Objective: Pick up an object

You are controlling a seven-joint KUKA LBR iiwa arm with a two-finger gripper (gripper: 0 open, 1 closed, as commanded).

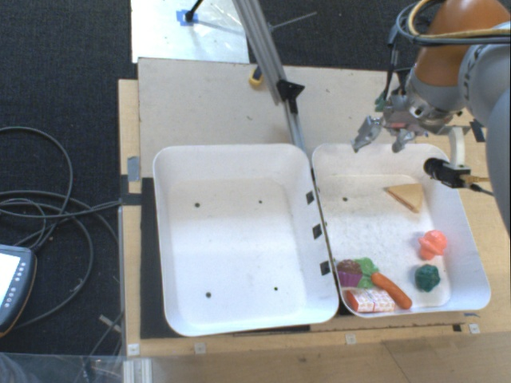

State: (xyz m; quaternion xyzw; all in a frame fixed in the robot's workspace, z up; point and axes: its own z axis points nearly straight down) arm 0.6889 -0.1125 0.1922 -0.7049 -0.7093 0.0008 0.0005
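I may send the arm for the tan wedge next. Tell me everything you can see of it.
The tan wedge is a flat, roughly triangular piece, light brown, looking like a slice of bread or cheese. It lies flat on the floor of the right bin, in its far part near the right wall, its point toward the bin's middle. Nothing touches it; the other small items lie apart, nearer the camera. The tool hangs above the bin's far rim.

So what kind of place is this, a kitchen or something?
Probably a robotics lab bench, not a kitchen: a grey arm's gripper hangs over two white bins, the right bin holds toy food like a carrot, and cables trail across the floor.
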